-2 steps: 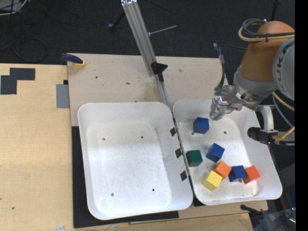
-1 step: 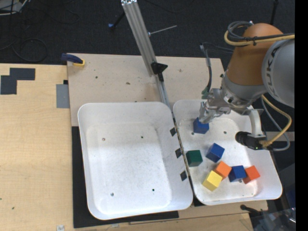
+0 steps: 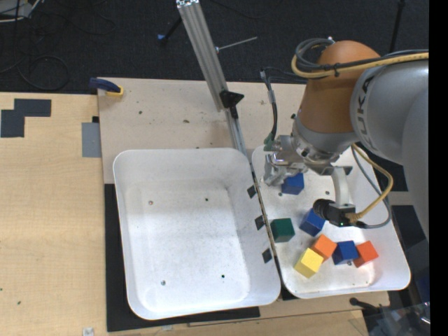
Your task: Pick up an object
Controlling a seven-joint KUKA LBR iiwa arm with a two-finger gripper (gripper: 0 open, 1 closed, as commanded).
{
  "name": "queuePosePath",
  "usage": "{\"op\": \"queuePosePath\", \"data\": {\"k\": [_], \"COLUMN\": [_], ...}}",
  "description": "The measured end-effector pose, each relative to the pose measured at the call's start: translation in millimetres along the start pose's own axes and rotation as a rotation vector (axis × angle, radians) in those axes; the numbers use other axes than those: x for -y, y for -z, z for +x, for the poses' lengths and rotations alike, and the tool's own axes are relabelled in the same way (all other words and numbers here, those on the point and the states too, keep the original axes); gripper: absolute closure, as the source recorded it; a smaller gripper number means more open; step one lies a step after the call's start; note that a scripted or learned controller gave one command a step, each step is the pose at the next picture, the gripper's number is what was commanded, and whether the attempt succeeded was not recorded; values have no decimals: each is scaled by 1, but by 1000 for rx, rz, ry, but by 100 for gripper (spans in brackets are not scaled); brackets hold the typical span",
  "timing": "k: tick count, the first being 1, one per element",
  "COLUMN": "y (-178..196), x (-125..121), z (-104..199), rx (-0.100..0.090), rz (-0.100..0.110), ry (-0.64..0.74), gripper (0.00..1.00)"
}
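Observation:
My gripper (image 3: 278,168) hangs over the upper left part of the right bin (image 3: 395,277). A blue cube (image 3: 293,183) sits right below and slightly right of it, close against the tool; whether they touch is unclear. Further down in the same bin lie a green cube (image 3: 282,229), a second blue cube (image 3: 312,222), an orange cube (image 3: 324,246), a yellow cube (image 3: 309,262), a third blue cube (image 3: 345,252) and a red cube (image 3: 366,253). The arm's grey body and orange band cover the bin's upper right.
The left bin (image 3: 133,187) lies beside the right one, with black clips along the shared rim (image 3: 260,222). A slanted aluminium bar (image 3: 206,54) rises behind the bins. A cable loops over the right bin's right side (image 3: 381,201).

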State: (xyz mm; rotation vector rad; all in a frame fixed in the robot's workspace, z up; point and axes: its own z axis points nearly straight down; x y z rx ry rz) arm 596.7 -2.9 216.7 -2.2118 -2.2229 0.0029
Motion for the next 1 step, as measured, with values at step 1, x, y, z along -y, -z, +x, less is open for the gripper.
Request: {"op": "queuePosePath", "data": {"k": [1], "y": [-4], "x": [6], "z": [53], "rx": [0], "rz": [0], "ry": [-1], "gripper": [100]}}
